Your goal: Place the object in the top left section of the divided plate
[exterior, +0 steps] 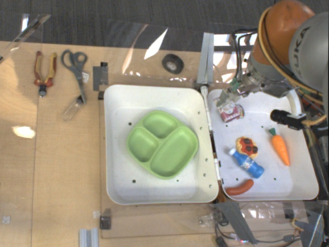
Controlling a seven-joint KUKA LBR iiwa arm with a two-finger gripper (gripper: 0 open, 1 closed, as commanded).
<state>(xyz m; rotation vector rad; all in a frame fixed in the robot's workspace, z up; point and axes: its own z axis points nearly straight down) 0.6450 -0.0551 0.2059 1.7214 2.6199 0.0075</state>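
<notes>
The gripper (230, 93) hung over the right bin (303, 189), its fingers closed on a small red-and-white packet (231, 111) dangling just above the bin floor. The green divided plate (162, 143) sat in the left bin (118, 184), well apart from the packet

A green divided plate (162, 143) lies flat and turned askew in the left white bin (118, 184).
</notes>
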